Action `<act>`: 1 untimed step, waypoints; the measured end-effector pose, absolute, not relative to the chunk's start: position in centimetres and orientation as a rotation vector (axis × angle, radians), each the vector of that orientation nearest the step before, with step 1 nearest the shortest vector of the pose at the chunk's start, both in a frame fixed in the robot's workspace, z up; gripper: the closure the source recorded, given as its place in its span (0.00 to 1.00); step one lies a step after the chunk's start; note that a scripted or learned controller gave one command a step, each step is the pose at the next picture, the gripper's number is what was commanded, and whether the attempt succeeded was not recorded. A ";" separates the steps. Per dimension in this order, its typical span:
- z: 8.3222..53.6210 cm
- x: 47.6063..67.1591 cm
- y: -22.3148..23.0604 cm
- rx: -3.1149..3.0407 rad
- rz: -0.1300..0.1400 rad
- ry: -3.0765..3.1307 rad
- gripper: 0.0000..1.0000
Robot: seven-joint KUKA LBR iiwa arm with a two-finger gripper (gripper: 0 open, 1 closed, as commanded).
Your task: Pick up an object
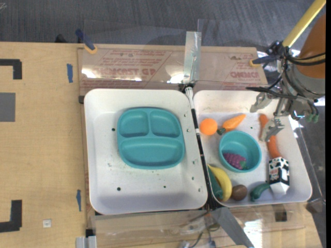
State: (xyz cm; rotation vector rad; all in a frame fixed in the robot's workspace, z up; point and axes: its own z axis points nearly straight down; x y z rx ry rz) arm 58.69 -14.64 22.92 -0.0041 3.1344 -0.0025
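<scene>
Wooden bench point(41, 154) carries two shallow white bins side by side. Gripper point(271, 120) hangs over the upper right part of the right bin point(305, 187), fingers apart, nothing between them. Just below its tips lies an orange carrot point(272, 145), slim, running lengthwise near the bin's right wall; a second reddish piece point(263, 121) sits beside the fingers. Below the carrot, a black-and-white milk carton point(279, 175) stands at the bin's lower right. Teal bowl point(240, 150) sits mid-bin with a purple item point(237, 160) inside, cannot tell what kind. Orange ball-shaped fruit point(208, 127) and another carrot point(234, 122) lie upper left of the bowl. Banana point(221, 179), brown round item point(238, 192) and dark green vegetable point(259, 191) line the bin's bottom edge. Left bin point(98, 190) holds a teal divided plate point(151, 137), three compartments, near the centre.
</scene>
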 end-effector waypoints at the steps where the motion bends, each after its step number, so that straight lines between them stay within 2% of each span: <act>1: 9.7 55.9 -21.2 0.070 -0.003 3.137 0.00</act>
